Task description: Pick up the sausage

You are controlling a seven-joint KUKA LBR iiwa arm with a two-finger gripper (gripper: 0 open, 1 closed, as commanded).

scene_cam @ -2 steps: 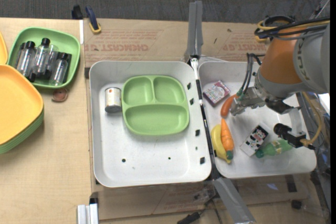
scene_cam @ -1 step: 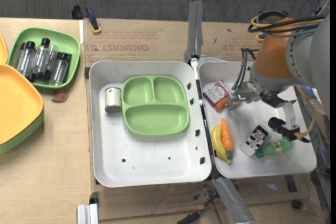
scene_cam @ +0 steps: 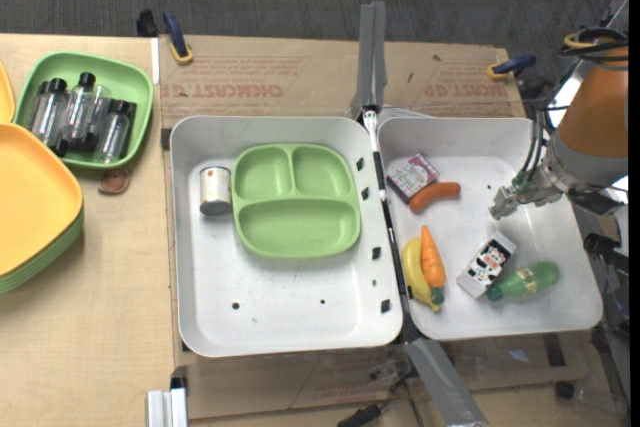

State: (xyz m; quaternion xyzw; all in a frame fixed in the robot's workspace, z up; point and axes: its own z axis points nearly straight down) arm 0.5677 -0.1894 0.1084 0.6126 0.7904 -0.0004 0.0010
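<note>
— Nearest the front edge of the right bin (scene_cam: 560, 320), what lies there?

— Banana (scene_cam: 418, 275) and carrot (scene_cam: 431, 258) by the left wall, touching; a small carton (scene_cam: 487, 266) and a green bottle (scene_cam: 526, 281) toward the front right corner.

— And the sausage (scene_cam: 435, 196)?

— Toward the back left of that bin, just beside a pink packet (scene_cam: 411, 176), lying free.

— The claw (scene_cam: 506, 203)?

— Over the bin's right side, apart from the sausage. Whether released or clenched, I cannot tell.

— Left bin (scene_cam: 200, 315)?

— A green divided plate (scene_cam: 296, 200), a can (scene_cam: 214, 190) beside it.
</note>
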